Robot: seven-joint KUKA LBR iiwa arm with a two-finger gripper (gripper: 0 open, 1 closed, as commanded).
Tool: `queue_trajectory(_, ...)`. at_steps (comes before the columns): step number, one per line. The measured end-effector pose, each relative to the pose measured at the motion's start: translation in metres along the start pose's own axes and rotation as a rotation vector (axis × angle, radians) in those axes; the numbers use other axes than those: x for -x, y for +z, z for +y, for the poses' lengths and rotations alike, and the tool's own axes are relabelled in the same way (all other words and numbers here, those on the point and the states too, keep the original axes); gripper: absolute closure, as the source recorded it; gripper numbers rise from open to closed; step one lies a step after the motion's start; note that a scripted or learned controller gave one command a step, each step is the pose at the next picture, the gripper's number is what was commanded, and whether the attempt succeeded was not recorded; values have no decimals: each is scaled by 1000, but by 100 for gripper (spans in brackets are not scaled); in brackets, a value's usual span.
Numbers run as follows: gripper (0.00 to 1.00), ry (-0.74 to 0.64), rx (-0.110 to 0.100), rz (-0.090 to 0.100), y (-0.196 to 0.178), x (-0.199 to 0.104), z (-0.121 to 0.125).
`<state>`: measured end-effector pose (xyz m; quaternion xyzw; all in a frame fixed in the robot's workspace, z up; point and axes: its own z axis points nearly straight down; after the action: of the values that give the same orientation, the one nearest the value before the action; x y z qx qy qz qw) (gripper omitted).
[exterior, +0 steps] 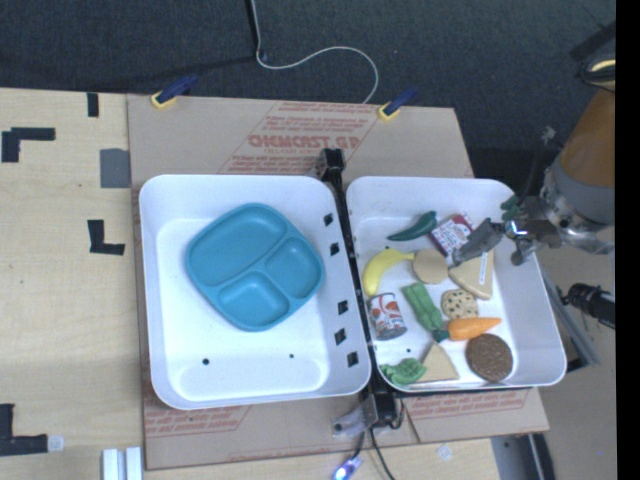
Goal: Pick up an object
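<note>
The right bin [528, 298] holds several toy foods: a yellow banana [383, 266], a dark green pepper [412, 228], a red packet [452, 233], a pale wedge [472, 278], a chip cookie [458, 303], a carrot [472, 326], a brown patty [489, 356], a small can [386, 315] and a green pod [422, 306]. My gripper [502, 243] hangs over the bin's upper right part, just above the pale wedge and right of the red packet. Its fingers look spread, with nothing between them.
A blue divided plate [255, 265] lies in the left bin [160, 298]. A leafy green piece [403, 372] and a tan triangle [438, 363] sit by the right bin's front wall. A black divider with clips [345, 268] runs between the bins.
</note>
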<state>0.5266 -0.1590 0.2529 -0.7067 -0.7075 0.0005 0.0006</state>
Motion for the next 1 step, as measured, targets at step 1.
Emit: queue_trajectory(1,0,-7,6,2,-74,-67,-44)
